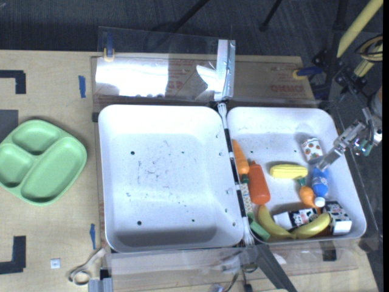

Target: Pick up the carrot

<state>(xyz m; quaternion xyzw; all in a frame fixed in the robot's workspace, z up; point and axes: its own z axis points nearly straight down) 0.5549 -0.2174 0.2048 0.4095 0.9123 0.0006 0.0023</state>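
Observation:
The carrot is a slim orange piece lying along the left wall of the right bin, close to the divider between the bins. My gripper hangs over the right side of that bin, near its right wall. It is above a white patterned cube and a blue bottle, and well to the right of the carrot. Nothing shows in its grasp.
Beside the carrot lies a thicker orange-red bottle. A yellow corn-like piece, a small orange ball, a banana and a black box crowd the bin's front. The left bin adjoins. A green divided plate sits far left.

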